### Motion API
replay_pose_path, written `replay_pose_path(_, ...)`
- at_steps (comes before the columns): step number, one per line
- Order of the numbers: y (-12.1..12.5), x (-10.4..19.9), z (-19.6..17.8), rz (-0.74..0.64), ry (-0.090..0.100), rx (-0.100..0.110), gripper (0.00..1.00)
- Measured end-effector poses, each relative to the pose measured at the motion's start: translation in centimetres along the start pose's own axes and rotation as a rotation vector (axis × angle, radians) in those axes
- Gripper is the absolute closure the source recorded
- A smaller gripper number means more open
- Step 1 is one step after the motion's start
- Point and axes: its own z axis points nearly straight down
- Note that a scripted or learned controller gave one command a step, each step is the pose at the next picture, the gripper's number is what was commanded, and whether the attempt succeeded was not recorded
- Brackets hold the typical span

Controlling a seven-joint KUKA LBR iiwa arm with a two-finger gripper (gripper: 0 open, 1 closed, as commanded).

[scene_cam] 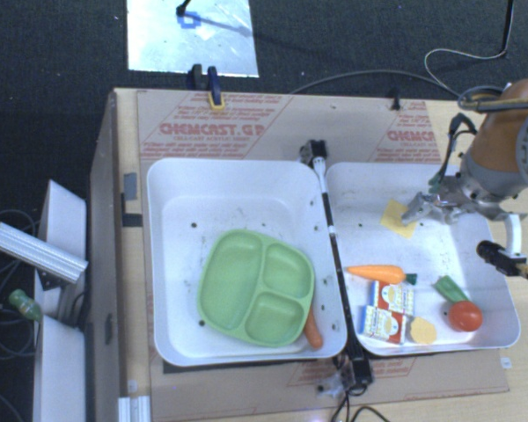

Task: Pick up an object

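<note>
My gripper (433,209) hangs over the back of the right bin (502,262), open, with nothing between its fingers. Just to its left a yellow cheese slice (397,217) lies on the bin floor, close to the left fingertip. Further forward in the same bin lie an orange carrot (381,272), a red and white carton (387,310), a round yellow piece (422,331), a red tomato (464,316) and a green vegetable (450,287).
The left bin (176,236) holds a green divided plate (257,286), with a brown sausage (312,331) at the plate's right edge. A black divider rail (332,236) runs between the bins. The arm's cable and a black fitting (502,255) overhang the right bin's right side.
</note>
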Motion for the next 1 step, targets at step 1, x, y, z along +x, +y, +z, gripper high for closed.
replay_pose_path(1,0.11,-0.05,-1.14,-0.001,-0.001,-0.004,1.00)
